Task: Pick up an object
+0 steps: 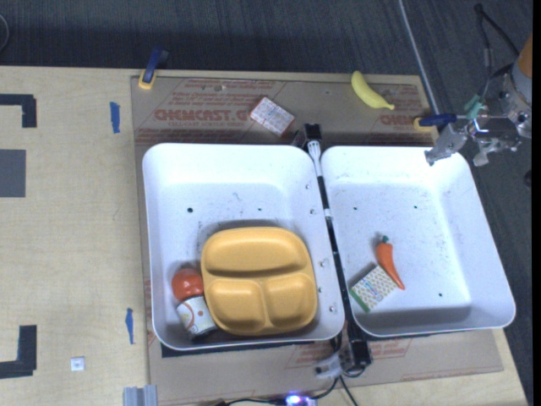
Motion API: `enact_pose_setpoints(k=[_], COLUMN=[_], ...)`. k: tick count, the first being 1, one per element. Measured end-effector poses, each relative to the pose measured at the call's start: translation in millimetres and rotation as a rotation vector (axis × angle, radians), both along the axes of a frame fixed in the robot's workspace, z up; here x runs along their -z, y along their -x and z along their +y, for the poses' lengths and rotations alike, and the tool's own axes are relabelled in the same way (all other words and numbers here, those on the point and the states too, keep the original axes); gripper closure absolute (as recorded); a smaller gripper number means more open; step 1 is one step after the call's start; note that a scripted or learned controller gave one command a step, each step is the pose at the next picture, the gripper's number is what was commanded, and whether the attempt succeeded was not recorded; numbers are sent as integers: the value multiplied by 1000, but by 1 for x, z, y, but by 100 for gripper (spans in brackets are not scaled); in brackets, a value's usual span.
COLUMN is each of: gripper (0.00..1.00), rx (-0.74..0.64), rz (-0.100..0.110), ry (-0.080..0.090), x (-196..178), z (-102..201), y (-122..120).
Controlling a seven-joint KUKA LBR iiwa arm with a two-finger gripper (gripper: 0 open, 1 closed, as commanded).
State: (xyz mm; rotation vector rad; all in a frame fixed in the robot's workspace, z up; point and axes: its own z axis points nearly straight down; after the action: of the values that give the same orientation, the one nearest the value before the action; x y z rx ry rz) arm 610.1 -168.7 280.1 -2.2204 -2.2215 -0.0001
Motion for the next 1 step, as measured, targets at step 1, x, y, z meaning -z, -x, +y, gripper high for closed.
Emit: enact_pose_setpoints(k=[1], gripper=[0], rx=[-1], rz=[0], ry=[1], x=[112], z=[47], y=[33])
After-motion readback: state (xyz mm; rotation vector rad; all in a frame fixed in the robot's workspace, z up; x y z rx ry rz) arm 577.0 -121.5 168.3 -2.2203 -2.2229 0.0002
